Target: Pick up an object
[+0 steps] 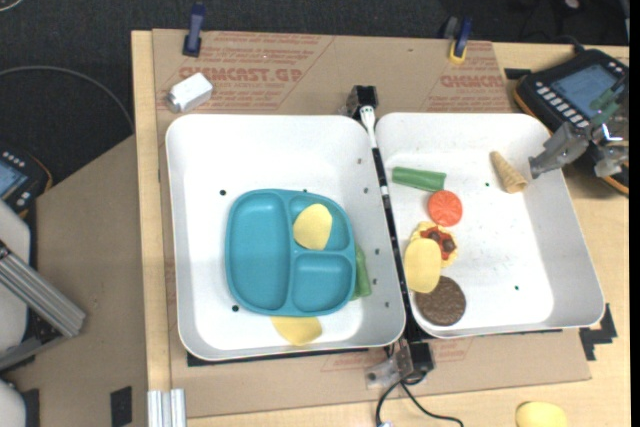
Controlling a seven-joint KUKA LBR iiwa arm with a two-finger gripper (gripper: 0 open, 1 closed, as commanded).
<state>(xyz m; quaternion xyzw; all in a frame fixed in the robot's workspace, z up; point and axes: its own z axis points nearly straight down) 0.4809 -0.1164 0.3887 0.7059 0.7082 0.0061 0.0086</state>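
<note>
- Camera view: the gripper (548, 158) reaches in from 3 o'clock, over the right rim of the right bin (560, 260); its tip lies just beside the ice-cream cone (509, 171), and whether it touches the cone cannot be told. Nothing shows between its fingers, and whether they are spread or closed cannot be told.
- The cone lies at about 1 o'clock in the right bin, apart from the other food.
- Toward 9 o'clock in that bin a green vegetable (418, 178) lies near the dividing rim, with an orange-red round piece (446, 207) just below it.
- Toward 7 o'clock a cluster crowds together: a dark red and yellow piece (438, 241), a pale yellow potato-like piece (421, 265) touching it, and a brown round cookie (442, 302) just under that.
- The left bin (195, 215) holds a teal divided plate (262, 250) with a yellow lemon-like piece (313, 226) in its upper right compartment.
- A second yellow piece (297, 327) lies at the plate's 6 o'clock edge, and a green sliver (361, 273) at its 3 o'clock edge.
- A black handheld controller (570, 92) rests on the bench at 2 o'clock.
</note>
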